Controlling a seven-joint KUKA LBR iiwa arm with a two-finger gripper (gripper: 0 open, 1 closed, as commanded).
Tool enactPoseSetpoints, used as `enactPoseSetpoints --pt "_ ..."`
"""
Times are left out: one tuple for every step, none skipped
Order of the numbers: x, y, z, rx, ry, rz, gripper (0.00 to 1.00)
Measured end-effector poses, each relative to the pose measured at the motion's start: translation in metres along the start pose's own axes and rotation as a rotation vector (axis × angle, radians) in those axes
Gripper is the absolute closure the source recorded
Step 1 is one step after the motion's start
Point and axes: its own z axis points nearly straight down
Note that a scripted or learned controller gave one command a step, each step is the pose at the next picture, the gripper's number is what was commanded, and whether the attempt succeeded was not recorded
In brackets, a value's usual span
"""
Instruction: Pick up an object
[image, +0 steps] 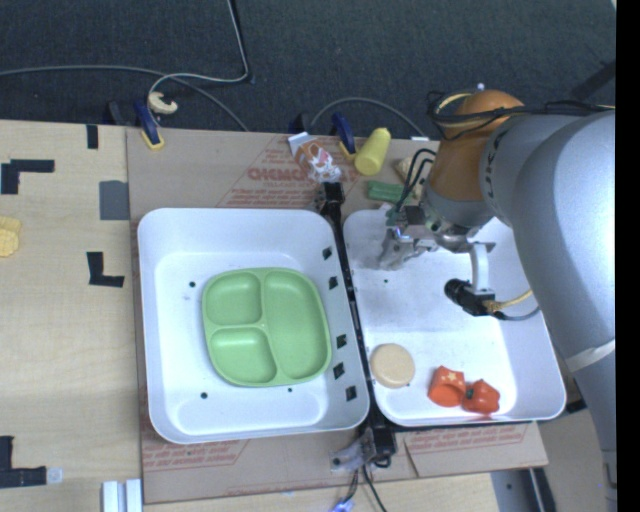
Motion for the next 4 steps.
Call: enactPoseSetpoints --pt "0.051 -0.036 -0.09 0.001 0.002 0.0 1.0" --pt "0.0 -0.07 -0.146 0.001 0.001 0.003 1.0" --pt "-0.02 -0.063 -0.022 0.005 0.002 0.002 1.0" --pt "-0.11 -0.067 -0.065 0.002 0.0 0.003 1.0"
